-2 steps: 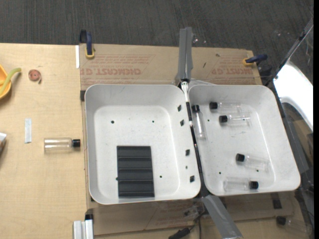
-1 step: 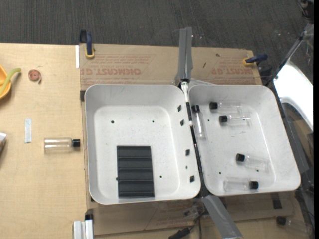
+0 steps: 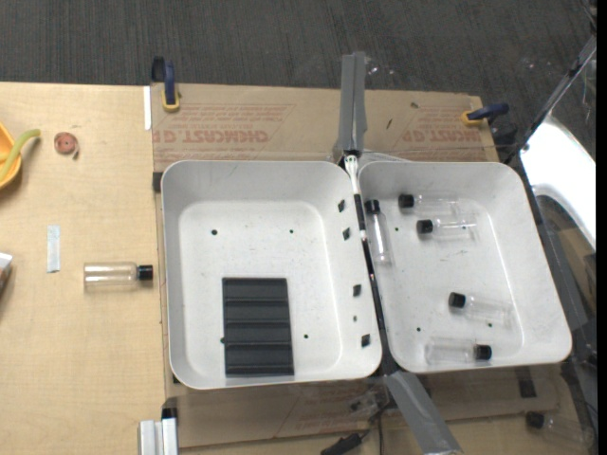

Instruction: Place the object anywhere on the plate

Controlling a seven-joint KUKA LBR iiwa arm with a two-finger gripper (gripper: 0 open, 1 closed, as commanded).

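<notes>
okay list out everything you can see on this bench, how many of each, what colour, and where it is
White bins: 2, white, side by side on the bench.
Ribbed plate: 1, black, on the floor of the left bin, near its front edge.
Vials in the right bin: about 5, clear with black caps, lying scattered.
Vial on the bench: 1, clear with black cap, lying left of the left bin.
Cardboard sheet: 1, brown with red print, under the bins.
Clamps: 2, blue and orange, at the cardboard's back corners.
Disc: 1, reddish, far left of the bench.
Yellow item: 1, cut off at the left edge, cannot identify.
</notes>
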